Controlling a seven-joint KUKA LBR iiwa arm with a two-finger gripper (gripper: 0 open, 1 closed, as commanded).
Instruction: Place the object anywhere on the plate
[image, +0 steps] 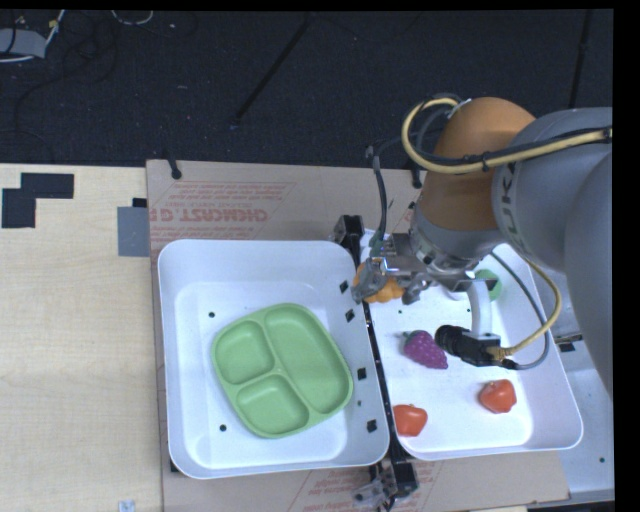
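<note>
A green divided plate (282, 370) lies in the left white bin (190, 300). My gripper (384, 277) hangs over the left edge of the right bin (545, 420), close to the rim between the two bins. Right beneath it a small orange-yellow object (387, 292) peeks out; the view does not settle whether it is gripped. A purple bunch of grapes (425, 349) lies just below and to the right of the gripper.
In the right bin, two red-orange pieces lie near the front, one (409, 419) by the left wall and one (497, 396) further right. A green item (488, 283) shows partly behind the arm. Cardboard lies under both bins.
</note>
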